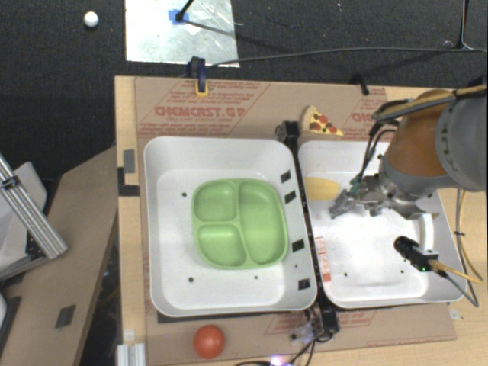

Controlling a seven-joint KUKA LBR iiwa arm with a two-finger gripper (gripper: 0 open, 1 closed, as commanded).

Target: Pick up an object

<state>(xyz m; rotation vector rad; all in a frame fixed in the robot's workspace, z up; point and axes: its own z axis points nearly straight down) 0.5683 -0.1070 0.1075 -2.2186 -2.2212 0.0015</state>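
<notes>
One arm [427,147] hovers low in the right bin [366,280]; gripper [339,204] nears a yellow piece [320,187]. I cannot tell its spread. Next: descend, close.

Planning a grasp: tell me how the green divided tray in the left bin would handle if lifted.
The green tray looks like moulded plastic, so probably stiff and light. Its smooth, rounded rim may slip from a narrow gripper. Lying flat in the left bin, it seems unlikely to roll.
</notes>
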